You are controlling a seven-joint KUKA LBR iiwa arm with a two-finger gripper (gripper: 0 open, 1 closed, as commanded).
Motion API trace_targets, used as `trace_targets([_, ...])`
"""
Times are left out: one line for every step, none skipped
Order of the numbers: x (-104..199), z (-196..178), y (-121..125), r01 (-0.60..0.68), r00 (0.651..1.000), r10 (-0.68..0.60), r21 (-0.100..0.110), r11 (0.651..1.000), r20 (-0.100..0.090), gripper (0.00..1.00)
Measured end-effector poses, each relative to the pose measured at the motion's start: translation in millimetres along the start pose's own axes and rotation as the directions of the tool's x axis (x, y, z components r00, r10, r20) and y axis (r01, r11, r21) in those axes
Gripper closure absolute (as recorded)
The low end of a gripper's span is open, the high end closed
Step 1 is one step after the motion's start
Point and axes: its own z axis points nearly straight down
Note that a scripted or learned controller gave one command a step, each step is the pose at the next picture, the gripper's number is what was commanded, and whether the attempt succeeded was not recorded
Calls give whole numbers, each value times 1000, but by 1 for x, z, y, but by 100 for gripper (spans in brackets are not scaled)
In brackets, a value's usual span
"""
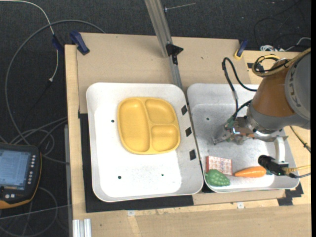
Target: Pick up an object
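In the right bin (207, 102) my gripper (223, 138) hangs low over the bin floor near the middle, pointing left. Nothing shows between its fingers. Along the bin's front edge lie a small red and white packet (218, 164), a green bumpy toy vegetable (217, 178) just in front of it, and an orange carrot (250, 172) to their right. The gripper stands apart from all of them, a little behind the packet.
The left bin (98, 132) holds a yellow divided plate (147, 124). A metal pole (158, 14) rises from the back between the bins. Cables trail at the back right, and a tablet (17, 172) lies off the bench to the left.
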Motion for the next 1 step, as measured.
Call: trace_targets([0, -12, 1, 1, 1000, -1, -4, 1000, 0, 100])
